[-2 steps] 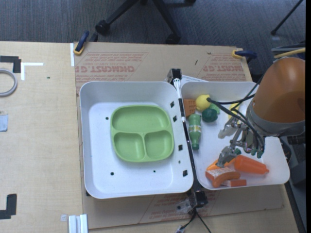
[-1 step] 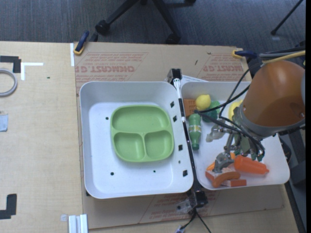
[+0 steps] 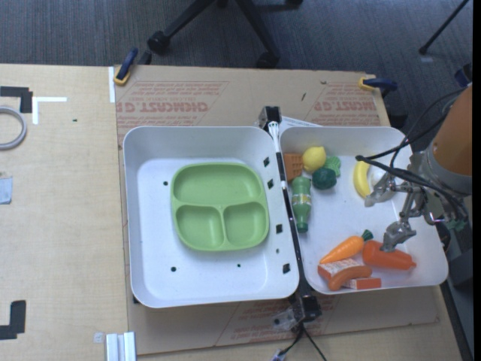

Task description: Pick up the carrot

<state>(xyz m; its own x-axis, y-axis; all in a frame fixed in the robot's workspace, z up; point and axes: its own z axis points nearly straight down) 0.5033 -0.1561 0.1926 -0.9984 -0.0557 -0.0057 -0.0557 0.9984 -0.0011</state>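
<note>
White right bin (image 3: 428, 277): carrot (image 3: 342, 249), lemon (image 3: 313, 157), banana (image 3: 362, 177); hand (image 3: 396, 215) open, gripping nothing. Left: green tray (image 3: 220, 206).

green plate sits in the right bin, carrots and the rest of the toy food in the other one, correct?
Not quite. In the camera view the green plate lies in the left bin. The carrots and the other toy food lie in the right bin, where the gripper hovers.

camera view | fixed above bench (image 3: 60, 224) | slanted down (both bins (image 3: 143, 224) framed)
</note>
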